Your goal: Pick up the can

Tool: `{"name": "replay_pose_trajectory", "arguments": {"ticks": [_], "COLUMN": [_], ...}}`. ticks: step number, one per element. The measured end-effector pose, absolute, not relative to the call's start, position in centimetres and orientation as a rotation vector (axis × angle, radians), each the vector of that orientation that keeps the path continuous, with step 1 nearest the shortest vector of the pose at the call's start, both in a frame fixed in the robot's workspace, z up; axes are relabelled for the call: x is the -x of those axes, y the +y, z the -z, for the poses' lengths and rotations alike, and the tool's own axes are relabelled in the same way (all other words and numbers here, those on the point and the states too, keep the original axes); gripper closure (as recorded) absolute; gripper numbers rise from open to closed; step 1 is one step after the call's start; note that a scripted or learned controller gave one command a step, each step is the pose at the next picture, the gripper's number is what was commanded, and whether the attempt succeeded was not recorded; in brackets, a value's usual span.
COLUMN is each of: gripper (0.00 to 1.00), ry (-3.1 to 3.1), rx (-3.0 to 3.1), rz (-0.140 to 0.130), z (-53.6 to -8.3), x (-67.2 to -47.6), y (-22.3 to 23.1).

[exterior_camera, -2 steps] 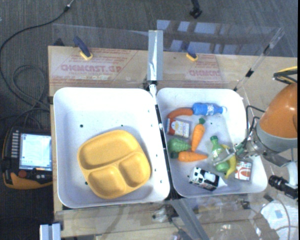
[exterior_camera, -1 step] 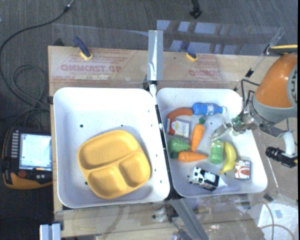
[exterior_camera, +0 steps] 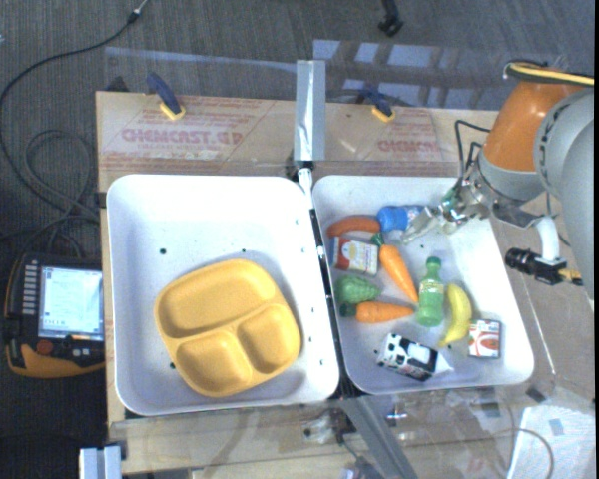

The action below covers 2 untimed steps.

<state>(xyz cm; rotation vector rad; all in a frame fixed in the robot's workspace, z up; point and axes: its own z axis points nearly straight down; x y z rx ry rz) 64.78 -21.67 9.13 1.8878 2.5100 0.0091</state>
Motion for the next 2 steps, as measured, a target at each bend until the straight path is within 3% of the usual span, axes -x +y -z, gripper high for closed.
{"name": "replay_pose_trajectory", "arguments": {"ticks": [1, 2], "gripper": [0.0, 0.0], "ry": [2.478, 2.504], "rx": [-1.96, -1.944], "rz": [0.018, 0.006], "z": [-9.06, -9.12], "x": [-66.63, -66.85], "y": [-20.79, -21.39]}}
